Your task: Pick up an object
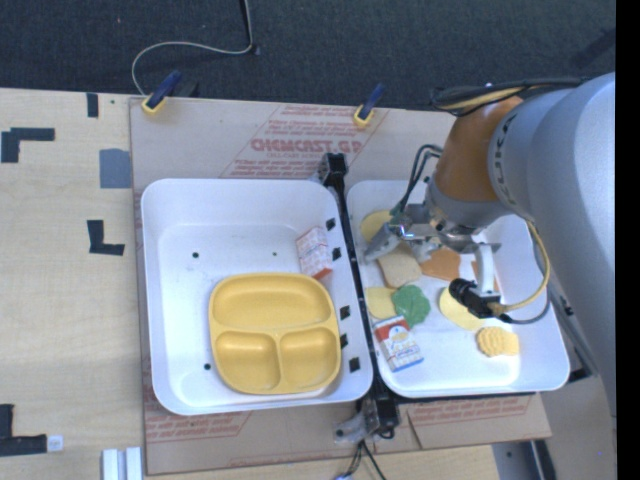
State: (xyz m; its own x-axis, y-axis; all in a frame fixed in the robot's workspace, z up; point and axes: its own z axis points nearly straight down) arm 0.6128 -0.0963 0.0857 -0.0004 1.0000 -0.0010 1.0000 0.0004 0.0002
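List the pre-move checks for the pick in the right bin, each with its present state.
1. Gripper over the right bin: ok.
2. Target between the fingers: cannot tell.
3. Food items bunched near the gripper, tan slice beside green piece: not ok.
4. Small carton lies apart from the gripper: ok.
5. Yellow tray sits in the left bin, away from the pick: ok.

The arm point(520, 158) reaches over the right bin point(545, 368); a yellow tray point(275, 333) fills the left bin point(170, 268).
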